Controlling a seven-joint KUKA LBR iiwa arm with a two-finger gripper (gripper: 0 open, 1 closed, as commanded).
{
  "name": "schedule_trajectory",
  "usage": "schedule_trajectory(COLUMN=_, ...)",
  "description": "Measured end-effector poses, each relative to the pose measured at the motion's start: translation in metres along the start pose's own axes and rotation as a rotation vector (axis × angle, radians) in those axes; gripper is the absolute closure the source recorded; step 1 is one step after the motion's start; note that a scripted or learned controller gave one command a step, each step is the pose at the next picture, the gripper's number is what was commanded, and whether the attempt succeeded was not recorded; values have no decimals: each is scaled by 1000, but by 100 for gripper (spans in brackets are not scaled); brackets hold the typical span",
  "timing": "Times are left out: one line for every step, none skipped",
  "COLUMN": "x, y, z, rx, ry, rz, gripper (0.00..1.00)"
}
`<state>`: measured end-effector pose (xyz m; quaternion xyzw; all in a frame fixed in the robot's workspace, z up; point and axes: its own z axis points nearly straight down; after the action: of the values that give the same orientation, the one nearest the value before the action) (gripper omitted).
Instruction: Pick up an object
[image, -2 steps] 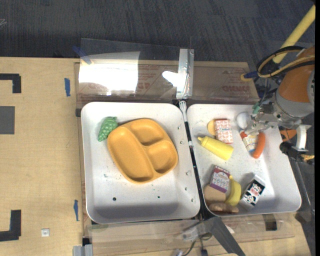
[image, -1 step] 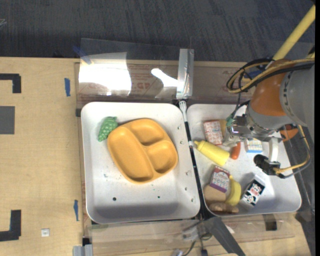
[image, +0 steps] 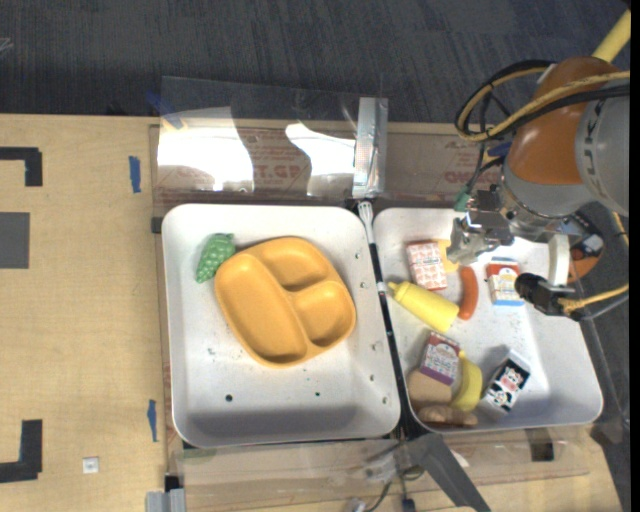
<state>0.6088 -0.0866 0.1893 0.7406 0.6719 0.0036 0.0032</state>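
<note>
The chief risk is a miss or a double catch in the crowded right-hand shallow white bin (image: 585, 385), where the grey two-finger gripper (image: 470, 243) hangs over the upper middle, just above the small red-and-white carton (image: 427, 264), the yellow squeeze bottle (image: 424, 304) and the orange-red sausage-shaped toy (image: 467, 288). These three lie close together, so fingers coming down between them could land on a rim of one and shove it into the next, or nip two at once and drop both on the lift. I cannot tell how the jaws stand — the wrist and its cables hide them from this slanting view — and nothing shows between them, so no object is held yet. The bottle is smooth and rounded and would probably roll out of a shallow grip. The bin's left wall (image: 378, 290) sits just beside the bottle's tip, leaving little room for a finger on that side. Lower down, the brown-and-purple packet (image: 438, 362), the yellow banana (image: 467, 385) and the black-and-white box (image: 508, 385) are bunched near the front edge (equally tight). More open floor lies around the small white-and-blue carton (image: 503, 282) toward the right wall. The left bin (image: 190, 330) holds a large yellow divided tray (image: 285, 298) and a green bunch of toy grapes (image: 213, 256), well apart from the arm.
</note>
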Motion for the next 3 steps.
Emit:
schedule_trajectory(x=26, y=10, z=-18, rx=9, ry=-3, rz=429, gripper=100)
schedule_trajectory(x=87, y=16, z=-121, rx=6, ry=-2, rz=666, gripper=100)
schedule_trajectory(x=39, y=-47, z=-160, rx=12, ry=-7, rz=1118, gripper=100)
